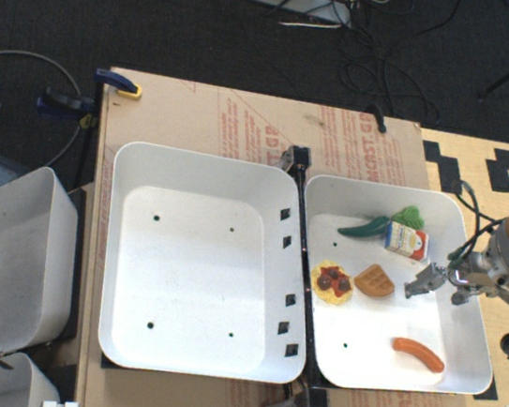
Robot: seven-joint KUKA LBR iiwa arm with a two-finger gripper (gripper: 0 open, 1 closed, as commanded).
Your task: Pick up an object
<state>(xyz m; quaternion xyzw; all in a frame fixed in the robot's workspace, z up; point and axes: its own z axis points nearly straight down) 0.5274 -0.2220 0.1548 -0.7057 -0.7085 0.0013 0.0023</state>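
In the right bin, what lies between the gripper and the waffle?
Nothing: in the camera view, bare white floor of the right bin separates the gripper from the waffle. The small carton sits above that stretch.

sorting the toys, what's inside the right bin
Right bin: green pepper, small carton, waffle, small pizza, sausage. The gripper covers some floor.

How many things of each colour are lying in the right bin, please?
Green: 2, pepper and leafy piece
Brown: 1, waffle
Orange: 1, sausage
Red and yellow: 1, small pizza
White with red: 1, carton
Total: 6
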